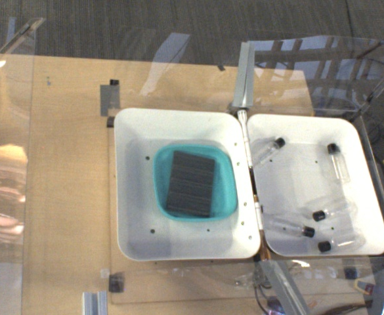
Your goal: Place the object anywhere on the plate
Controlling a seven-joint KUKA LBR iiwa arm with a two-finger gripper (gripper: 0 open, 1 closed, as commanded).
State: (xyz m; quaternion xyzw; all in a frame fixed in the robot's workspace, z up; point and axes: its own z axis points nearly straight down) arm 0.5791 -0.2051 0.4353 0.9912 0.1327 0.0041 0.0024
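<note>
— Gripper: apart, together, or clamped on something?
— I cannot tell, and I cannot place the block against it either.
— Where is the block, then?
— The dark grey ribbed block (192, 184) lies flat on the teal plate (227, 188). It sits near the plate's middle, long side running roughly up and down the view and turned a little off square. Teal shows all around it.
— And the plate?
— It is in the left bin (131, 176), about central on the floor, apart from the walls.
— The other bin?
— The right bin (303, 119) touches the left one along their shared edge. It holds several clear vials with black caps: one near the top left (279, 142), one near the top right (333, 148), and the rest clustered toward the lower right (318, 216).
— What are they on?
— Both bins rest on the wooden table (60, 176).
</note>
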